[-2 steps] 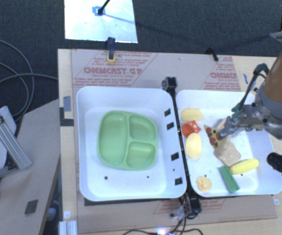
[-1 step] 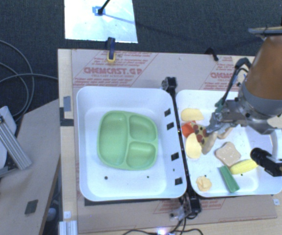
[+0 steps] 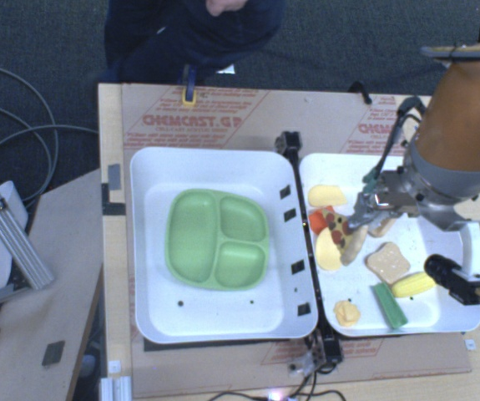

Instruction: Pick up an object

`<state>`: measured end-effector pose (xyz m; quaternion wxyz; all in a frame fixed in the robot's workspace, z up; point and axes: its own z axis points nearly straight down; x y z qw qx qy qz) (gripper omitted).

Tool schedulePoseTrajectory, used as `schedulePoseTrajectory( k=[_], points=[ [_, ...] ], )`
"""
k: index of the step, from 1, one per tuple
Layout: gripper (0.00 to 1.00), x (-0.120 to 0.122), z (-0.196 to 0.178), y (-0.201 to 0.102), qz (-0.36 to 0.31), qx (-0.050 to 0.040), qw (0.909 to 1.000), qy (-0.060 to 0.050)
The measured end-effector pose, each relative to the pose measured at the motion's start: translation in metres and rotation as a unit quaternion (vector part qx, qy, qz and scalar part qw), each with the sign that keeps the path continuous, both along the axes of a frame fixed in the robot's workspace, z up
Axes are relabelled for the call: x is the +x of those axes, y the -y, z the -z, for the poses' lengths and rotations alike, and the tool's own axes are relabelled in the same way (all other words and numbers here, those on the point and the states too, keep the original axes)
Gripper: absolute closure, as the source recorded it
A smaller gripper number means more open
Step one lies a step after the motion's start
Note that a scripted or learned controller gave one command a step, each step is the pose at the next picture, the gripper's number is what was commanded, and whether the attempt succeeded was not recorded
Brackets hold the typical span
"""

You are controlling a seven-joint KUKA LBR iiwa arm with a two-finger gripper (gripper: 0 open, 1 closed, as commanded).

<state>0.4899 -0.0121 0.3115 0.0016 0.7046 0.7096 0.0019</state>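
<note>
Grey jaws (image 3: 365, 224) low over the right bin (image 3: 452, 322), near its left-centre; how wide they stand, cannot tell. A tan oblong piece (image 3: 355, 244) lies right under the tips, touching or nearly so; not seen clamped. Just left of it a pale yellow piece (image 3: 327, 254), with small red bits (image 3: 321, 221) above that. Another yellow piece (image 3: 326, 195) sits up-left of the jaws, near the bin's top-left. Below-right, apart from the jaws: a toast slice (image 3: 387, 263), a corn cob (image 3: 412, 286), a green stick (image 3: 388, 305), a small yellow lump (image 3: 347, 312) at the bottom-left corner. Orange band (image 3: 465, 115) above the wrist, arm entering from the right. Left bin (image 3: 152, 307) holds a green divided plate (image 3: 217, 239). Both bins rest on cardboard (image 3: 240, 119) on the desk.
</note>
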Motion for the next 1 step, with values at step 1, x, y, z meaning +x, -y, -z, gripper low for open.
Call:
schedulePoseTrajectory(
  k=[1],
  points=[
    [1.0, 0.0179, 0.0425, -0.0244, 0.0, 0.0, 1.0, -0.003]
  ],
)
